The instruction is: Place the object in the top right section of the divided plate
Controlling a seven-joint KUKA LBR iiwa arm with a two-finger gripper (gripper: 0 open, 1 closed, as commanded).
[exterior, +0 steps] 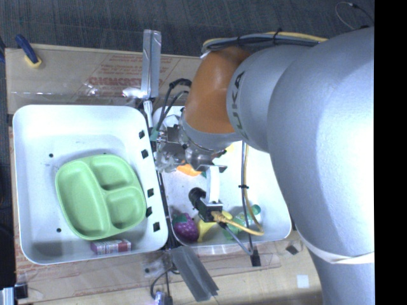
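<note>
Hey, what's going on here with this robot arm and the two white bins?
A grey robot arm with an orange band reaches in over the right bin, its tool low near that bin's left wall. Just below the tool sits a small orange object; whether it is gripped is hard to tell. More small items, including a purple piece and a yellow one, lie at the bin's near end. The green divided plate waits in the left bin, beside a small box.
</note>
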